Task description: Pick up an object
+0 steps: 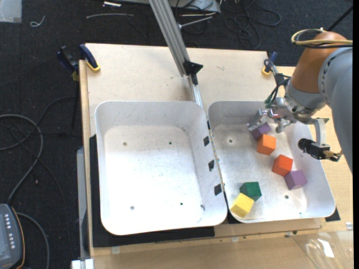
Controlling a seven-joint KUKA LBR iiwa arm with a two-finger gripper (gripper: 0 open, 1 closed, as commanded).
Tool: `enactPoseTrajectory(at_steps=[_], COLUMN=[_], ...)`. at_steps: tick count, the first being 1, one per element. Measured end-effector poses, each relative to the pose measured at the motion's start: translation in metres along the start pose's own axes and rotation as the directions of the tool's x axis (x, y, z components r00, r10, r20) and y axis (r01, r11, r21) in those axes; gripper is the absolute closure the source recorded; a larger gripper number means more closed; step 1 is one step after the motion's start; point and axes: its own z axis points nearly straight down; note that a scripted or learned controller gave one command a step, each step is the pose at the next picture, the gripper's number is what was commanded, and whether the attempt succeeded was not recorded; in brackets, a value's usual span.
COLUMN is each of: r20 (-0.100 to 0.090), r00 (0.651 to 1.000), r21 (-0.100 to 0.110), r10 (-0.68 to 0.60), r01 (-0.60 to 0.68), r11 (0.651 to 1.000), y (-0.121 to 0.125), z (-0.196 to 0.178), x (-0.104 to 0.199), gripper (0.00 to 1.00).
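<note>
Blocks [266, 144] crowd right bin [314, 209].

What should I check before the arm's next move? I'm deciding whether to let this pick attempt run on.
1. Two-finger gripper over the right white bin: ok.
2. Target under it: the purple cube at the gripper sits right below; ok.
3. Cube actually held between fingers: cannot tell.
4. Crowding: the upper orange cube lies right beside the target; not ok.
5. Other blocks out of the way: lower orange cube, second purple cube, green cube and yellow cube lie apart; ok.
</note>
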Motion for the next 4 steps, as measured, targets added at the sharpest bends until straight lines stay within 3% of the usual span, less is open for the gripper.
enactPoseTrajectory(at_steps=[1, 2, 3, 4], r20=[0.0, -0.003, -0.005, -0.002], r00=[1.0, 1.0, 1.0, 1.0], r21=[0.001, -0.003, 0.001, 0.003], r10=[-0.005, -0.008, -0.01, -0.006], r01=[0.005, 0.008, 0.01, 0.006], r11=[1.0, 1.0, 1.0, 1.0], y=[0.001, 0.015, -0.018, -0.018], z=[-0.008, -0.054, -0.086, -0.094], x=[0.002, 0.048, 0.112, 0.108], gripper=[1.0, 1.0, 1.0, 1.0])
